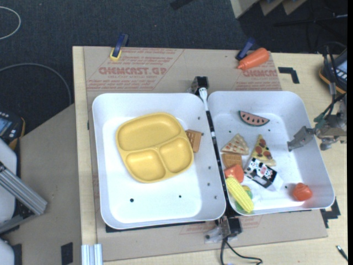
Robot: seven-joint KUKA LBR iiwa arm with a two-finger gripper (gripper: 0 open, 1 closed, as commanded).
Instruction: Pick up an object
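Hovering at the right rim of the right bin (309, 106), the end effector (302, 138) held nothing, and whether it stood apart or together I could not tell; the nearest object, a red tomato-like piece (301, 191), lay by the bin's wall, so a descent risked striking the rim; the corn (239, 194) and neighbours crowded together, inviting a glancing miss

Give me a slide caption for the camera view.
Gripper low over the right bin of toy food, near watermelon slice and corn; yellow tray in the left bin.
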